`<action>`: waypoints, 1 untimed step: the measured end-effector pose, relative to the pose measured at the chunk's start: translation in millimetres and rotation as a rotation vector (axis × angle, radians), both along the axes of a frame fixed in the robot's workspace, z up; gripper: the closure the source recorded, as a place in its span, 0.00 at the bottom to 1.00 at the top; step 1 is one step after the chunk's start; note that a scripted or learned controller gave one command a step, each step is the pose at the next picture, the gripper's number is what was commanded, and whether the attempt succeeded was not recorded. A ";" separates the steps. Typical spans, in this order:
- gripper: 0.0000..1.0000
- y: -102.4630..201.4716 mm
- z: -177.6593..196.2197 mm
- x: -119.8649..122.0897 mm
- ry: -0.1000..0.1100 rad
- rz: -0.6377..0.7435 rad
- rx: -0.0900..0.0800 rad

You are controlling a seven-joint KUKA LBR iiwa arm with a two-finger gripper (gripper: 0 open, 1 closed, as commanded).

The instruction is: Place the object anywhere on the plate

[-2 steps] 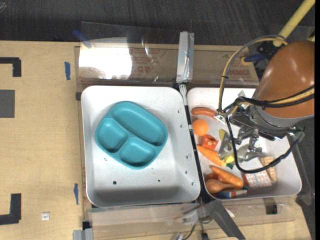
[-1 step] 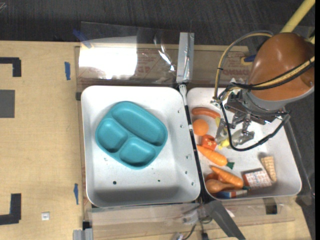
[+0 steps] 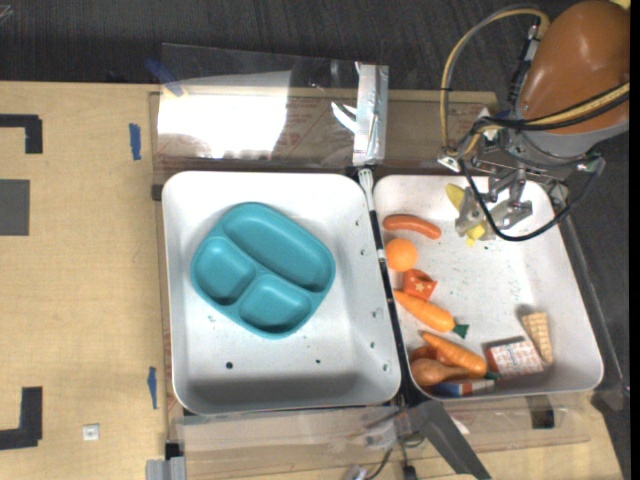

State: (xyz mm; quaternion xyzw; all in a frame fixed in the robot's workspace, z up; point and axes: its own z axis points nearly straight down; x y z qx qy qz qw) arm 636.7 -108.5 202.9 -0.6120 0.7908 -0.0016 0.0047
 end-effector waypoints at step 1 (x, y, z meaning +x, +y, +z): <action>1.00 54.4 -17.8 -60.7 0.007 0.046 0.002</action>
